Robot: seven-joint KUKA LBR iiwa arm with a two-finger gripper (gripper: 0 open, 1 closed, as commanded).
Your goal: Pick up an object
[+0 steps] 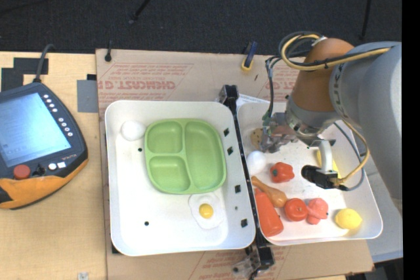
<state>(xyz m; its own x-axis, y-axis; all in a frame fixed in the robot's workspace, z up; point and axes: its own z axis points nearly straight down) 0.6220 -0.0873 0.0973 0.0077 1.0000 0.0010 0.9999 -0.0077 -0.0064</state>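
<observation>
Camera view looks down on my bench (59, 226), with my arm (367, 101) reaching in from the right and bent down over the right bin (374, 223). That posture makes sense: every loose piece worth picking lies in that bin, so I hang above its upper left part.

Left bin (125, 233) carries a green tray (185, 155) with three compartments, set roughly in the middle, a white ball (132, 130) near the top left corner and a fried egg (207, 211) just below the tray. Those lie well apart from me and I judge they are not my target now.

My tool (274, 136) sits low in the right bin near its dividing wall, close above a white egg (256, 159). Whether it is wide or narrow I cannot tell; the wrist and cables hide that, and I see nothing between its tips.

Nearby pieces, by size: a carrot (268, 213) lying along the bin's left wall, with a tan piece (269, 192) resting at its upper end; a red pepper (282, 172) just below my tool; a tomato (296, 208) touching a pink piece (317, 209); a lemon (348, 218) near the lower right corner. A yellow piece (325, 155) stands beside my wrist.

Egg and pepper are nearest, so I judge one of them is the pick.
</observation>
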